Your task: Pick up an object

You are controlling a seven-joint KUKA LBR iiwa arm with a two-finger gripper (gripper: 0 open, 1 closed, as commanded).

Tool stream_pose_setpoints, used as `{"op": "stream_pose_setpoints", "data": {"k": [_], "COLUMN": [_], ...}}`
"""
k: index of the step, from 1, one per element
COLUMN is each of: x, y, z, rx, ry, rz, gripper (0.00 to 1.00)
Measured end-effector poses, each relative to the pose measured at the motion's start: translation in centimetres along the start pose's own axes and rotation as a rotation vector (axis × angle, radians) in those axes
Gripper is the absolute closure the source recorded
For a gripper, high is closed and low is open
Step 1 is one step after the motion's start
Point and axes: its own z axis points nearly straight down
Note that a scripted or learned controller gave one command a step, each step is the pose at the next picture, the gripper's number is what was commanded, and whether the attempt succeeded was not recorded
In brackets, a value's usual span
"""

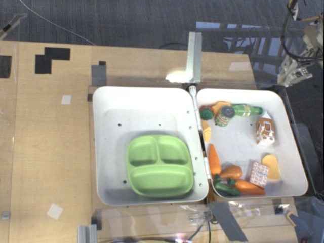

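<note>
Closest to the camera were an orange carrot [249, 187] and a dark green veggie [227, 189], lying side by side against the near edge of the right bin [238, 143]. Just behind them sat a brownish-orange lump [231, 172], and a second carrot [214, 159] lay lengthwise along the bin's left edge. A small patterned box [258, 173] stood near the bin's near right corner, touching a yellow-orange piece [273, 166] on its right.

Further back, a red-and-white carton [265, 129] sat by itself near the right edge. Up at the far edge was a little cluster: a green bottle [246, 110] on its side, a small can [224, 116] right against it, a dark green round thing [206, 114] in the far left corner and a yellowish bit [219, 106] tucked behind the can.

The left bin [114, 108] had just a green divided plate [160, 166], lying flat toward its near edge.

The arm's end [295, 71] hung off past the far right corner of the right bin, over the edge of the surface [50, 151], with cables [293, 14] looping above it. It was well apart from every toy, and honestly I couldn't tell whether the jaws were open or closed from this angle. Nothing looked to be in them as far as I could make out.
</note>
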Motion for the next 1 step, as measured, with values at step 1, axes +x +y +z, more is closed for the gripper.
{"op": "stream_pose_setpoints", "data": {"k": [1], "x": [-0.3], "y": [0.03], "z": [-1.51], "rx": [0.006], "ry": [-0.013], "rz": [-0.001], "gripper": [1.0]}}
